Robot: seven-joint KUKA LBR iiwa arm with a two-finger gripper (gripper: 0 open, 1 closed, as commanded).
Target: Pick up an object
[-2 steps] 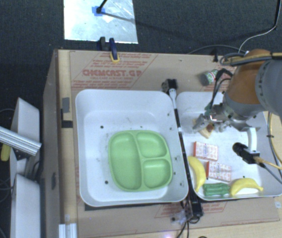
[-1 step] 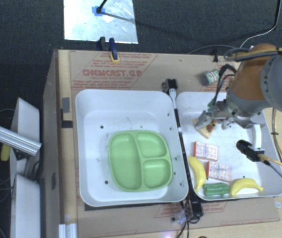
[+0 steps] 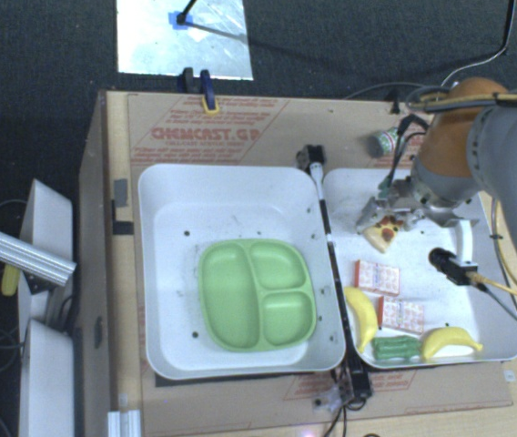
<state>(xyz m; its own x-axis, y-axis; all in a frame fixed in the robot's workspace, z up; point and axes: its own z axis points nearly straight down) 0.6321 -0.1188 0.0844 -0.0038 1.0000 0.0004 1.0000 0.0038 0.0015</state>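
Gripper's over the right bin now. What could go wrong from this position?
1. The gripper sits on a small pale toy near the right bin top; whether it is gripped is unclear, so it may stay behind on lifting.
2. The two bananas, red cards and green item lie crowded together, so a later grasp there could nudge neighbours.

Claw (image 3: 384, 220) over pizza slice (image 3: 385, 235) in right bin (image 3: 504, 335); 2 bananas (image 3: 360, 312), green divided plate (image 3: 257, 294) left.

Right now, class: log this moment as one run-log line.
arm: over right bin | gripper: above toy food piece | grasp: unconfirmed | green plate: left bin
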